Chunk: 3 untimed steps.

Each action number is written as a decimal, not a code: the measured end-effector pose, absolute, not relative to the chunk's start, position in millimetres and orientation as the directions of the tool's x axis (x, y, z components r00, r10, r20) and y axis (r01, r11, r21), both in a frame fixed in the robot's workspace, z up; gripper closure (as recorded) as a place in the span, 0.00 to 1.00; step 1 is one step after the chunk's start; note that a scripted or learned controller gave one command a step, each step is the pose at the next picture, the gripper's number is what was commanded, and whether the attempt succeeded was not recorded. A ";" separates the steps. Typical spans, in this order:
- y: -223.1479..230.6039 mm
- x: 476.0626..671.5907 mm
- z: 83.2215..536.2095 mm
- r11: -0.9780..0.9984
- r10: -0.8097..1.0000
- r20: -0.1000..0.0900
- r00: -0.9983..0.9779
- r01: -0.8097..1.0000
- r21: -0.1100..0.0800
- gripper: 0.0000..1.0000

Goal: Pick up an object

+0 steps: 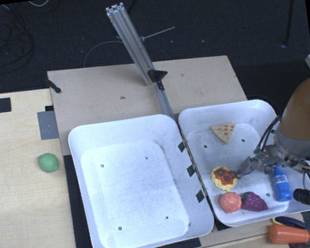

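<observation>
Right bin (197, 121): blue bottle (280, 184) upright-lengthwise.

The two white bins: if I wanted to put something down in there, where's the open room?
The left bin has a bare floor from wall to wall. In the right bin, the patch between the pizza slice and the divider is free. Its near end is crowded: pizza toy, peach ball, grapes, blue bottle and the gripper.

Arm (302, 114) reaching from right, hand (245, 166) low.
</observation>
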State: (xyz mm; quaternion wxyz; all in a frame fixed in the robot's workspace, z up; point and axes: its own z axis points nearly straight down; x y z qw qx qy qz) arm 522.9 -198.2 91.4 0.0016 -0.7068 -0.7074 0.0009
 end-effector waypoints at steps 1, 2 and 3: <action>-199.6 523.4 103.7 -0.002 1.000 0.000 0.002 1.000 0.000 1.00; -195.1 520.2 147.5 0.000 1.000 -0.001 0.000 1.000 0.003 1.00; -197.2 524.0 189.8 0.000 1.000 -0.001 0.000 1.000 0.003 1.00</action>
